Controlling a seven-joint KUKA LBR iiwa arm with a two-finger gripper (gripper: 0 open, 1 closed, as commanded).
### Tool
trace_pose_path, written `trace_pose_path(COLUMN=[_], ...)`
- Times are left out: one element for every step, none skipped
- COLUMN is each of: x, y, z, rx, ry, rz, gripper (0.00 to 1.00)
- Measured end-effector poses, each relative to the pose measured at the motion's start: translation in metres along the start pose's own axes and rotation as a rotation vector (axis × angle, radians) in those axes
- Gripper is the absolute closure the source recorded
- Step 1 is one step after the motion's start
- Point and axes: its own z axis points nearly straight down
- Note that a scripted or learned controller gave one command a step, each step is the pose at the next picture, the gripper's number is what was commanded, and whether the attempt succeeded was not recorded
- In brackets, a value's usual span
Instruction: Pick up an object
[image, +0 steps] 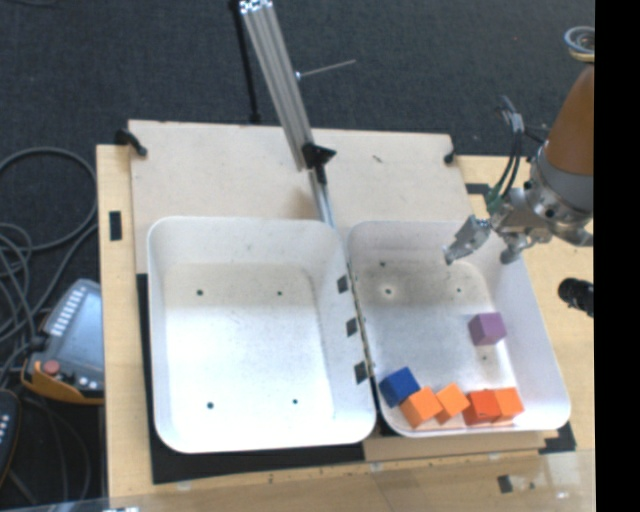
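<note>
Camera view: right bin (520, 300) contains a purple cube (487, 327), a blue cube (399, 384) and four orange cubes (465, 403) along its near wall. Gripper (487, 243) hovers over the far right corner, fingers apart, holding nothing.

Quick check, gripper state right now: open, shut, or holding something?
Gripper: open, holding nothing, with its fingers spread above the far edge of the right bin; the blocks lie nearer the camera.

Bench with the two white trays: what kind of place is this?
Probably a robotics lab: a grey two-finger gripper hangs open over the right shallow white bin of coloured foam cubes, with a handheld control pendant beside the bench.
</note>
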Motion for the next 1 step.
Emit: trace_pose_path(x=[-0.0618], y=[-0.0654], z=[0.0322], rx=[0.006], ry=[-0.002], rz=[0.007], gripper=[0.0])
